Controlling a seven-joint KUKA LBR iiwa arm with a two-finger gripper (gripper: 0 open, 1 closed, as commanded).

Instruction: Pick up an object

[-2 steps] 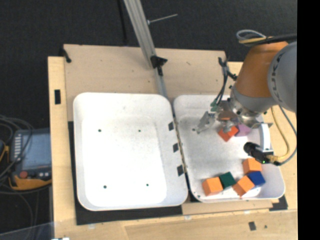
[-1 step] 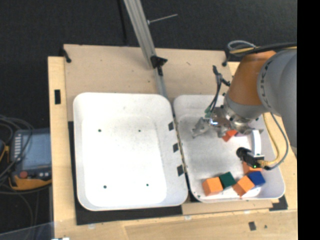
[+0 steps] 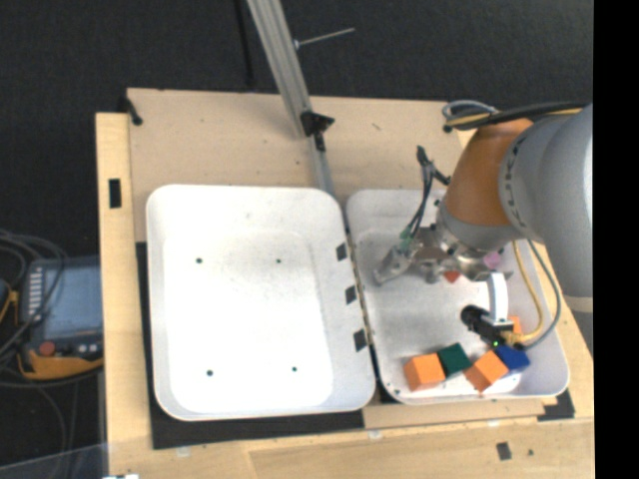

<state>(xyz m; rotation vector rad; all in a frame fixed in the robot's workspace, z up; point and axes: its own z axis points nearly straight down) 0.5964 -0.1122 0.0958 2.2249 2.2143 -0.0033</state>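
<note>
Camera view: we judge this is the approach step, with nothing visibly grabbed. The gripper (image 3: 391, 265) hangs over bare floor of the right bin (image 3: 404, 317), toward its 10 o'clock. We can't tell whether the claw is wide or closed. The arm (image 3: 544, 203) enters from 3 o'clock, wrist bent down over the bin's 12 o'clock half.

The pickable things bunch at the bin's 6 o'clock rim: orange block (image 3: 424, 369), green block (image 3: 454, 357) touching it, second orange block (image 3: 488, 370), and blue block (image 3: 513, 358).

Next we'd shift toward 5 o'clock and descend on one block. They're packed tight, so we risk clipping a neighbour.
</note>
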